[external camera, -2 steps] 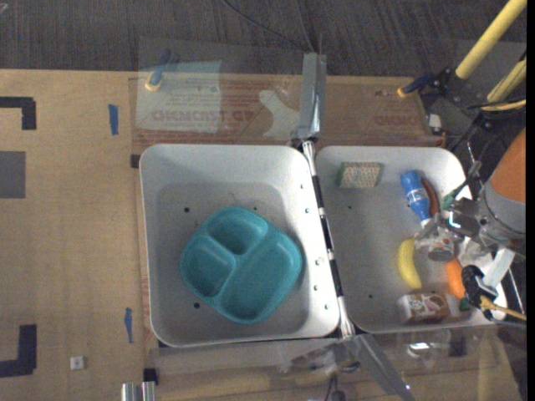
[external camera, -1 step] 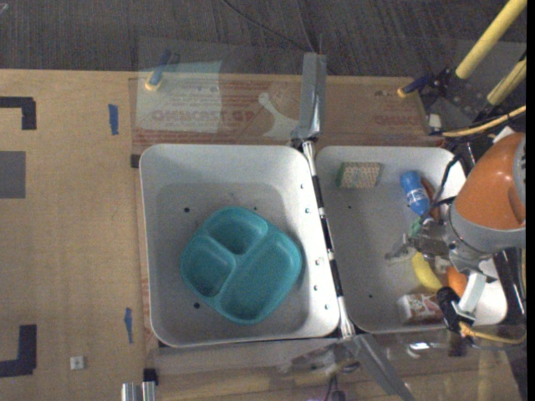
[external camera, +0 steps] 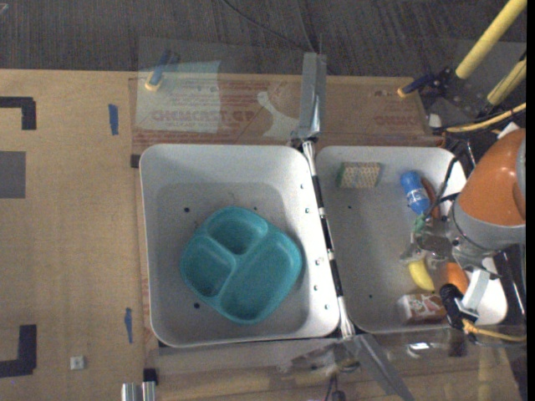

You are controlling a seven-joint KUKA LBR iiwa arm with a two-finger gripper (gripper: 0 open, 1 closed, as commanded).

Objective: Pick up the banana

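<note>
A robotics lab is indicated: two white bins [external camera: 159,249] are fixed to a taped wooden bench [external camera: 67,224], with cables [external camera: 251,15] trailed over grey carpet [external camera: 100,15].

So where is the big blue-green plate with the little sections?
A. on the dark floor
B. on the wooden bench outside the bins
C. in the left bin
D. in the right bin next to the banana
C: the teal divided plate lies flat on the floor of the left bin, while the banana is over in the right bin.
</note>
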